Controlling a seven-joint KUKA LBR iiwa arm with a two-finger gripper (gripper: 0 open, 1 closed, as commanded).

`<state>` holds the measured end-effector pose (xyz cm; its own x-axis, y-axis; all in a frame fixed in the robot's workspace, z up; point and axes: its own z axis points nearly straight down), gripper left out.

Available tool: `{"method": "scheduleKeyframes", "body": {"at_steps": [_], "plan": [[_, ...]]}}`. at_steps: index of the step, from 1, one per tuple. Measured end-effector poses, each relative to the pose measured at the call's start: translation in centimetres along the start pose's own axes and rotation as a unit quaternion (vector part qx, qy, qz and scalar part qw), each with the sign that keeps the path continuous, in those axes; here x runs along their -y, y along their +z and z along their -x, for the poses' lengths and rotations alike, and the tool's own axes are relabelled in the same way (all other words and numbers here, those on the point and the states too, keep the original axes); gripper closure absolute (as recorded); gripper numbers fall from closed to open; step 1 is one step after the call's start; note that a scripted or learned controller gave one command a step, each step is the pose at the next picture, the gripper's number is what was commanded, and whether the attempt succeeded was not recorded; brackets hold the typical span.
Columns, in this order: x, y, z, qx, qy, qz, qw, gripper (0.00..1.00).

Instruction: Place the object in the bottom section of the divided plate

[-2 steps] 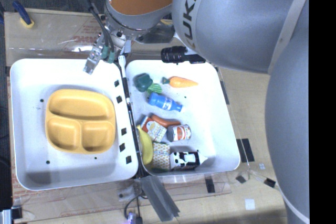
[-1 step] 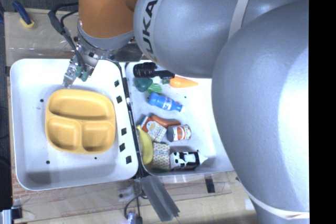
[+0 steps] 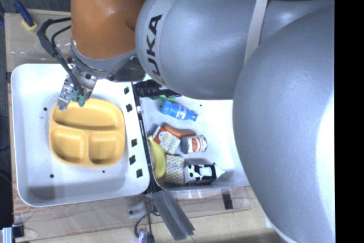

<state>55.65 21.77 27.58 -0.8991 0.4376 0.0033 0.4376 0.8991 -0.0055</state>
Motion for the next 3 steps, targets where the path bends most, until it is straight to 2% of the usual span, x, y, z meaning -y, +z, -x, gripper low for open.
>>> {"method": "scheduleKeyframes", "body": {"at_steps": [1, 2, 3], "plan": [[8.5, 4.5, 0.8, 0.0, 0.027, 0.0, 0.9996, 1.0], [4.2, 1.7, -1.2, 0.001, -0.118, 0.001, 0.993, 1.0], [1.7, 1.1, -3.4, 0.001, -0.2, 0.001, 0.9798, 1.0]]}}
